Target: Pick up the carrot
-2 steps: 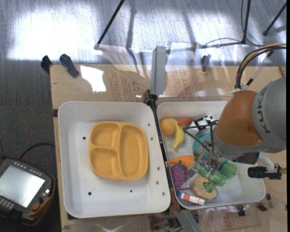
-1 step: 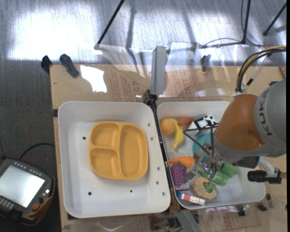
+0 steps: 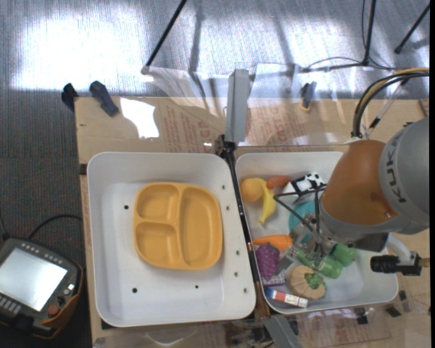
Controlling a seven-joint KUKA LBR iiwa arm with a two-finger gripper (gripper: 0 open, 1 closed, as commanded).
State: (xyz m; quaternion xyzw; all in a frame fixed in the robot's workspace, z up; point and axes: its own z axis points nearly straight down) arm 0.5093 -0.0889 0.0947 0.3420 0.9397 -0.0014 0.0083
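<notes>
The carrot (image 3: 274,241) is a small orange piece lying flat near the middle left of the right bin (image 3: 380,290), just below a yellow banana (image 3: 267,206). My gripper (image 3: 309,251) hangs low in that bin, just right of the carrot's right end and among the clutter. The arm's orange band and grey wrist cover the bin's right half. Nothing can be seen held in the gripper.
Around the carrot lie a yellow lemon (image 3: 251,188), a purple item (image 3: 267,257), green pieces (image 3: 328,266), a round tan item (image 3: 307,280), a small tube (image 3: 288,298) and a teal object (image 3: 300,216). The left bin (image 3: 109,281) holds a yellow divided plate (image 3: 178,225).
</notes>
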